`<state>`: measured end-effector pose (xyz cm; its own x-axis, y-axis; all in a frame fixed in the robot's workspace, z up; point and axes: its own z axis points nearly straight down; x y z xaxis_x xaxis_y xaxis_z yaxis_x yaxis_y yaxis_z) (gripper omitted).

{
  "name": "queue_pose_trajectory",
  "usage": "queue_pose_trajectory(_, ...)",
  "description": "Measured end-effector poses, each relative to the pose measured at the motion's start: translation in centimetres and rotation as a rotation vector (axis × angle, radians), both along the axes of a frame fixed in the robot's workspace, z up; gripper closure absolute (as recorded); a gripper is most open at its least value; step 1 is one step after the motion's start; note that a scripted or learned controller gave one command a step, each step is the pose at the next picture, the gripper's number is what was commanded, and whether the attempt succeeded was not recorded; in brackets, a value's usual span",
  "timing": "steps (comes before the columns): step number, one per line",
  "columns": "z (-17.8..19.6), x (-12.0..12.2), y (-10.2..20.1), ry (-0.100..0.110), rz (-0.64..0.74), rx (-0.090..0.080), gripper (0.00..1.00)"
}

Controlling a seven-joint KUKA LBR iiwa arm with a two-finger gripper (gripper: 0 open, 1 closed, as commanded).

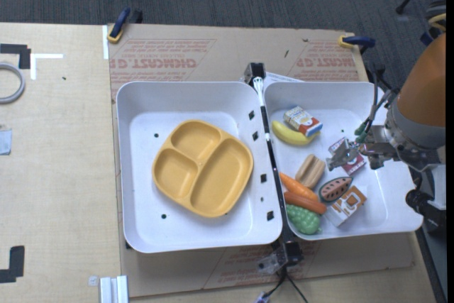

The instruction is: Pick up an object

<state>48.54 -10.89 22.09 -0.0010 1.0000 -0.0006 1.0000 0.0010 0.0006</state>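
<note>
Item record, two shallow white plastic bins side by side on a cardboard-covered surface (170, 53), centre of frame.

Left white bin (135, 152): held one yellow three-compartment plastic plate (203, 167), lying flat, middle of the bin.

Right white bin (397, 213): held the loose toy goods.
- Yellow toy banana (289, 133), upper left of the bin, touching a small red-and-white carton (301, 120) just above it.
- Tan toy hot-dog bun (309, 169), centre.
- Orange toy carrot (301, 193), lower left, lying across a green knobbly toy vegetable (305, 220).
- Dark oval toy with red filling (335, 188), beside a white-and-orange box (347, 204), lower centre.

Arm: grey with orange band, entering at right of frame. Gripper (349, 155) sat low over the middle of the right bin, just right of the bun. Whether the jaws were apart or together could not be told; the metal parts blurred against a small reddish item there.

Task status: judged unfinished. No object was seen lifted clear; every listed item lay in its bin. Remaining: secure one object and raise it.
</note>
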Motion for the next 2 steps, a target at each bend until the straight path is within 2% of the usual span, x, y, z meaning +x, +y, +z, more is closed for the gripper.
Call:
queue_pose_trajectory(1,-12.89,-0.79,-6.33,0.001,0.122,0.001,0.00)
queue_pose_trajectory(2,-11.93,-0.71,-6.34,0.000,0.120,0.001,1.00)
